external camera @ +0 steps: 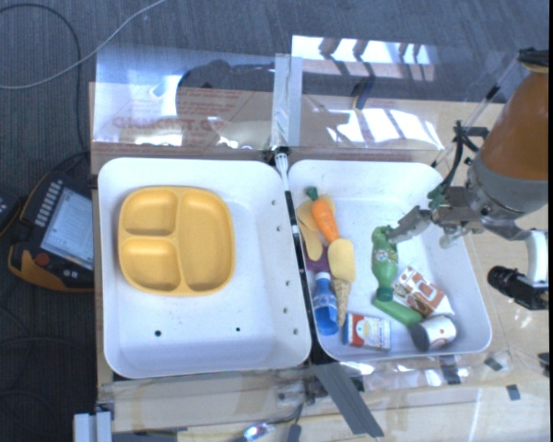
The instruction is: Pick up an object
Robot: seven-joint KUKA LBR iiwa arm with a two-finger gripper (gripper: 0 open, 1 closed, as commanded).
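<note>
Lying nearest the lower edge of the frame, inside the right bin (470, 288), a small red and white carton (367, 331) and a grey cylinder (433, 331) are seen side by side. Just above them a blue bottle (323, 304), a green bottle (384, 274) and a red and white packet (417, 292) are found, the packet touching the green bottle's right side. A yellow ice-cream cone (341, 265) and an orange carrot (323, 216) are placed along the bin's left wall, higher in the frame. The gripper (407, 225) is held over the upper right part of this bin, just above the green bottle's top; nothing is seen between its fingers, and whether they are apart or together cannot be told. The left bin (184, 343) is occupied by a yellow divided plate (177, 239).
</note>
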